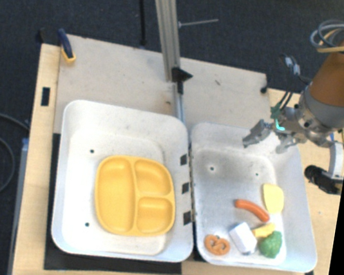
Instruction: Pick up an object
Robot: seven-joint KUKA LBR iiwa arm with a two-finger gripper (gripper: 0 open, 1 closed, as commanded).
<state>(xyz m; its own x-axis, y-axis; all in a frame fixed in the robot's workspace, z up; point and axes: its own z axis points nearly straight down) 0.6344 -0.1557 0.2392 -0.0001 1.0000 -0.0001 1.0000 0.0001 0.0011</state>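
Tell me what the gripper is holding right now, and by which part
Nothing is held. The gripper hangs open above the right bin's back edge, apart from the toy food.

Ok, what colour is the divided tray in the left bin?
Yellow; the divided tray shows plainly in the camera view.

Arm: I reached in from the right, wrist bent downward.
Gripper [270, 137]: my two fingers seemingly stood spread apart, nothing visible between them.
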